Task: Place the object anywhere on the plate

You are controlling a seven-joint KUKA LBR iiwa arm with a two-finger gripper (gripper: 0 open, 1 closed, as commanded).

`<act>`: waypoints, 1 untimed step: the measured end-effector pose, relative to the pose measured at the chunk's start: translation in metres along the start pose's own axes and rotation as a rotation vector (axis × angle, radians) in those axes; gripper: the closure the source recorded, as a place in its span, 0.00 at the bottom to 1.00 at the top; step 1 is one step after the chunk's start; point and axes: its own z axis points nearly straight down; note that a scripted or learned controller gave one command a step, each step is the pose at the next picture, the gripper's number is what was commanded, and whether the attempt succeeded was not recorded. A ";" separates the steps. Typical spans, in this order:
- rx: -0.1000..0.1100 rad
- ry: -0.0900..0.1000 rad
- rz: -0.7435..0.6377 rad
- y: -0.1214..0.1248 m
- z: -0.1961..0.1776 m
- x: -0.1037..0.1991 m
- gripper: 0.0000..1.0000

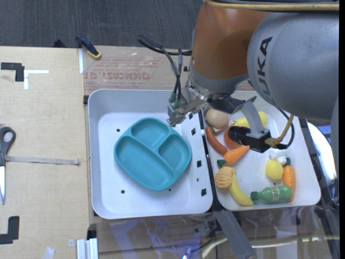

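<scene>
Plate point(152, 153), teal, three compartments, lies tilted in the left white bin point(102, 161), nothing on it. Hand point(178, 111) hangs over the plate's upper right rim, near the divide between bins; cannot tell whether it is released or clenched, nothing seen in it. Right bin point(307, 190) holds toy food: brown egg-like piece point(218, 118), red chilli point(215, 141), two carrots point(235, 155), lemon point(274, 169), banana point(238, 192), corn-like piece point(224, 177), green bottle point(272, 193). Scissors point(5, 144) lie on the surface at far left.
</scene>
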 end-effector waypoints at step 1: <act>0.000 0.000 0.001 0.000 0.000 0.000 0.00</act>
